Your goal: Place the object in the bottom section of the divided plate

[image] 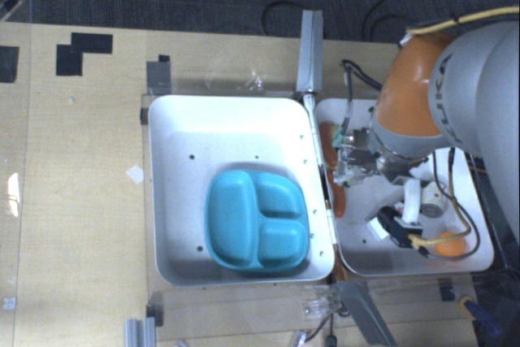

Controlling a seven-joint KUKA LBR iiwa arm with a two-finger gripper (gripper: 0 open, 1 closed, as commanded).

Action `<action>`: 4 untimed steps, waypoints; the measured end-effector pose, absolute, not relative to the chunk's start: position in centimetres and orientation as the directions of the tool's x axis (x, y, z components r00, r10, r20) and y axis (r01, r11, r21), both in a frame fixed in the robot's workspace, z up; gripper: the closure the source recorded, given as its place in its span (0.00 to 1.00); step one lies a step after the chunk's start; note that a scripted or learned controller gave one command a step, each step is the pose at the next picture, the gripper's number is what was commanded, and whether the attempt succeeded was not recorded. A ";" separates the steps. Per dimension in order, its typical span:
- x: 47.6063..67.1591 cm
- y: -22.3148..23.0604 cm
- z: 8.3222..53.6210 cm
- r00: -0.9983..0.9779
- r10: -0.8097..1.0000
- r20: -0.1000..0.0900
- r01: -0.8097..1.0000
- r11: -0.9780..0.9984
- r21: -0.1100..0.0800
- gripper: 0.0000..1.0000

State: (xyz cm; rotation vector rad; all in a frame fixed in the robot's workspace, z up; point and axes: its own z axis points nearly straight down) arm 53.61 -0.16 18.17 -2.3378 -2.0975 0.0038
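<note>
We saw the blue plate (258,217) lying flat in the left bin (203,134), toward its near side. Its long section was on the left, with two smaller ones on the right, one above the other. The arm (479,85) reached over the right bin (361,248), and the gripper (351,162) hung low near that bin's left wall. A long red thing (338,197) lay along that wall, just beside the gripper, partly hidden by it, so we could not tell whether the two touched. Nor could we tell whether the gripper was open or closed, or had hold of anything. An orange thing (449,245) lay in the near right corner of the same bin, well apart from the red thing. We could not tell which of the two was the task's object. Both lay in the right bin, apart from the plate.
</note>
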 end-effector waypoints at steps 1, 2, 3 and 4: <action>50.9 7.8 18.1 -0.045 0.999 0.000 0.999 0.045 -0.003 1.00; 50.0 14.1 19.9 -0.269 0.963 0.000 0.963 0.269 -0.002 1.00; 48.7 19.5 20.3 -0.390 0.921 -0.001 0.921 0.390 -0.002 1.00; 48.8 15.0 18.4 -0.443 0.897 0.000 0.897 0.443 -0.001 1.00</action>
